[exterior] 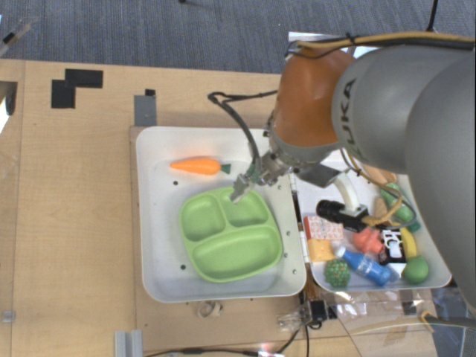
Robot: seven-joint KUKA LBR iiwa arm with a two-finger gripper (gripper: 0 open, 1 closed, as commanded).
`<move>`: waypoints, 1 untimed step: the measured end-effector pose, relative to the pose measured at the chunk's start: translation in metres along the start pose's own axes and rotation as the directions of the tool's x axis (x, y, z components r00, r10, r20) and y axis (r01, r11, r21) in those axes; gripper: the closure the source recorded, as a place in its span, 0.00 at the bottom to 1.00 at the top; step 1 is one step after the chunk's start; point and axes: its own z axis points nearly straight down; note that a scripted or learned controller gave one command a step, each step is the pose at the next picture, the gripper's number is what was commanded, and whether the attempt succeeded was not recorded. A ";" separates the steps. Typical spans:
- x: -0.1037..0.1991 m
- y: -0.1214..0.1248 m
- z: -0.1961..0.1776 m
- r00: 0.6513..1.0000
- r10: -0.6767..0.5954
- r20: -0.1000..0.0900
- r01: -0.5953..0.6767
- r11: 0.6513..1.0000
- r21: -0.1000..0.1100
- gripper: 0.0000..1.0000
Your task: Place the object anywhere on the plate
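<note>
A green divided plate (230,240) lies in the left bin (152,222), toward its front right. An orange toy carrot (197,166) with a green top rests on the bin floor just behind the plate's far-left edge. My gripper (242,189) hangs over the plate's far rim, above its back-right compartment and to the right of the carrot's green end. I see no object in it. The big grey and orange arm covers the back of the right bin.
The right bin (439,280) holds several small toys: a yellow block (320,250), a knobbly green ball (337,272), a blue bottle (370,267), a red piece (366,240) and a green fruit (416,268). Bare wooden bench lies to the left.
</note>
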 end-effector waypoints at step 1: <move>-0.006 0.000 -0.012 1.000 0.006 0.005 -0.006 1.000 -0.005 1.00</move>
